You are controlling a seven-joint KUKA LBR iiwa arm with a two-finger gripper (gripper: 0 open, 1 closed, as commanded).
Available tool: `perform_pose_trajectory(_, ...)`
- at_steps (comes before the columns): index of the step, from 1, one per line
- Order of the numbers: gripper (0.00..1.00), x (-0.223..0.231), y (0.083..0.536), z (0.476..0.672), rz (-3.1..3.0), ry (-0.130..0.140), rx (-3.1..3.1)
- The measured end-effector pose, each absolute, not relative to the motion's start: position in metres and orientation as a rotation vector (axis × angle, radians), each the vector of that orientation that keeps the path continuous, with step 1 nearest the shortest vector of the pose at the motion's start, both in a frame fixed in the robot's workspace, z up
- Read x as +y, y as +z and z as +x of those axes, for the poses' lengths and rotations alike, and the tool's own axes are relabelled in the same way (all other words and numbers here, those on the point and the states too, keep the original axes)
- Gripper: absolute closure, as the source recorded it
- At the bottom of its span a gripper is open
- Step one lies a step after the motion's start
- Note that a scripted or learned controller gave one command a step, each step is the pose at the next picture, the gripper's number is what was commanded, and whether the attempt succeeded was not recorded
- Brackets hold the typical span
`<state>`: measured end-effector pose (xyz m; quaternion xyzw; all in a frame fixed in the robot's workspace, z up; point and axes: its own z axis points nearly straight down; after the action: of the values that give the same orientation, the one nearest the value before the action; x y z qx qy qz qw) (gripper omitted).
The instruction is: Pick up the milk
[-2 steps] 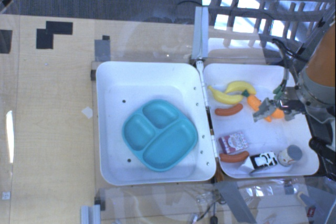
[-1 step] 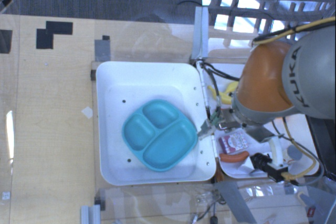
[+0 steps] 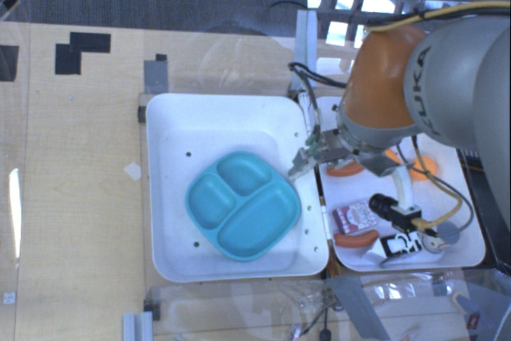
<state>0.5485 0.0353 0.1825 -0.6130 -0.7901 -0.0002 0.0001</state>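
Observation:
A small white carton with black patches (image 3: pixel 399 245), which looks like the milk, lies near the front edge of the right bin (image 3: pixel 471 251). My gripper (image 3: pixel 306 156) hangs over the divider between the two bins, at the right rim of the left bin, well to the left of and behind that carton. The big grey arm with its orange band (image 3: pixel 383 84) covers much of the right bin's back half. I see nothing between the gripper's tips.
A blue divided plate (image 3: pixel 243 204) lies in the left bin (image 3: pixel 172 172). In the right bin are a maroon and white packet (image 3: pixel 354 216), a red sausage (image 3: pixel 355 239), another red piece (image 3: pixel 347 168), an orange piece (image 3: pixel 425 165) and a grey disc (image 3: pixel 449 233).

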Motion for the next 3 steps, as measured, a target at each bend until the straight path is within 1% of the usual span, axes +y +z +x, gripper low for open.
perform_pose_trajectory(1, 0.00, 0.072, 0.183, 0.548, -1.913, -0.002, -2.493)
perform_pose_trajectory(2, 0.00, 0.062, 0.184, 0.568, -1.730, -0.003, -2.625)
perform_pose_trajectory(3, 0.00, 0.171, 0.112, 0.538, -2.067, -0.035, -2.377)
